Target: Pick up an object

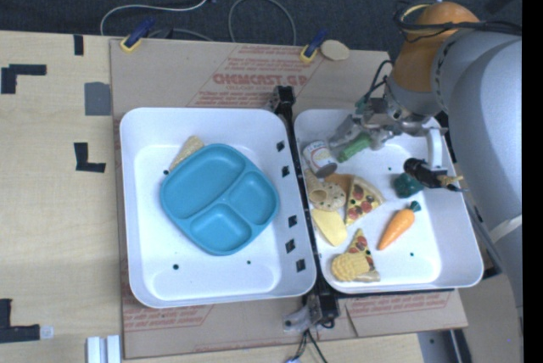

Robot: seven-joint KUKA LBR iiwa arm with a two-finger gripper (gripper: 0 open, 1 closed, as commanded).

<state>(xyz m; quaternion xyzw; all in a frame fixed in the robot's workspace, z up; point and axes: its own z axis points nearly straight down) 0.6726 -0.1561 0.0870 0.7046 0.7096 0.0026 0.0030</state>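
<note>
The pincer (pixel 327 153) is seen low over the right bin (pixel 454 255), beside a small round tin (pixel 317 156); whether it is open or closed cannot be told. The tin should be centred between the jaws before lifting, the pizza slice (pixel 363 198) being avoided.

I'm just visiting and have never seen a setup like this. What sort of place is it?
Probably a robotics lab test bench. A grey robot arm reaches over two white bins, one holding toy food such as a carrot and pizza slice, the other a blue divided plate.
</note>
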